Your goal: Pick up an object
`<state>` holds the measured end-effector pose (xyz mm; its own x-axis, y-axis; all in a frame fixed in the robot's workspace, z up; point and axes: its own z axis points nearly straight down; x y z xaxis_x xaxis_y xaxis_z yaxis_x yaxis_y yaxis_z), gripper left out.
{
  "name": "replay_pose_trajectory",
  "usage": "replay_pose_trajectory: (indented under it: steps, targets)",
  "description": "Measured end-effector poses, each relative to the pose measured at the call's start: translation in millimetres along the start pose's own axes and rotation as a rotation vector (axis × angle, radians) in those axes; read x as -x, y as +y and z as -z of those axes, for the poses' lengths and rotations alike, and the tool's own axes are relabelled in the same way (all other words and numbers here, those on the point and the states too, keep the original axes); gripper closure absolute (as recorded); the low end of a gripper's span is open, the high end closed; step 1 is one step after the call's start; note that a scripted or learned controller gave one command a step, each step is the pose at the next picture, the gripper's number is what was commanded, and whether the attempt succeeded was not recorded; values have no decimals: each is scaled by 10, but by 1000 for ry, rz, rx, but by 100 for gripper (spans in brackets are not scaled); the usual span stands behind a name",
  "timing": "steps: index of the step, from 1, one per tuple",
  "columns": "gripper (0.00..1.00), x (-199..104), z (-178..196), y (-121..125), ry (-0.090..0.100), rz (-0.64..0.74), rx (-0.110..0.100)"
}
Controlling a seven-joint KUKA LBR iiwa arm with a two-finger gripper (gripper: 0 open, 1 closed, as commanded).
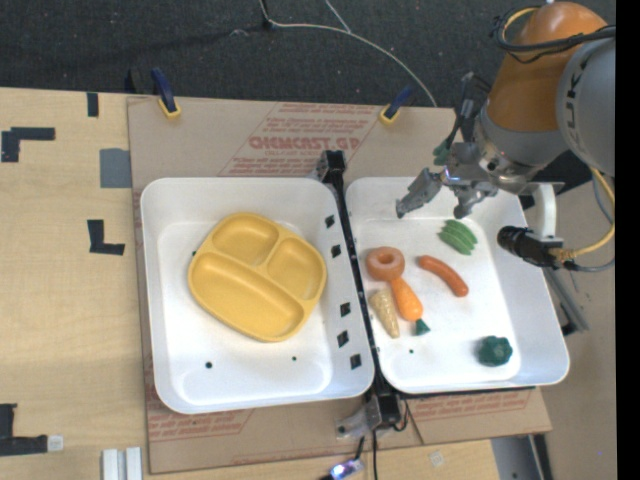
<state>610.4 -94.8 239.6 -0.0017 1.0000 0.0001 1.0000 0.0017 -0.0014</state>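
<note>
Over the right bin's (540, 353) far edge, the gripper (437, 200) is hovering with jaws spread open, gripping nothing. Below it, the green pod (459, 235), sausage (443, 274), donut (385, 262), carrot (405, 298), and corn (385, 311) are lying mid-bin. A yellow tray (258, 275) is sitting in the left bin (160, 268).

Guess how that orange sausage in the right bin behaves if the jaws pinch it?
The sausage looks smooth and glossy, so it may slip under a light pinch. Its rounded, elongated shape suggests it could roll sideways if nudged. It lies apart from the carrot and the green piece, so a grasp across its width seems feasible.
</note>
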Motion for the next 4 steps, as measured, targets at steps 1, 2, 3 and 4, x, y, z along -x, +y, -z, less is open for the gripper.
replay_pose_trajectory:
  steps: [1,2,3,4]
  targets:
    - [0,3,-440,19,-1,-1,-4]
    - [0,27,-1082,37,-1,-1,-6]
    - [0,20,-1578,35,-2,0,0]
    - [100,14,-1445,45,-1,2,2]
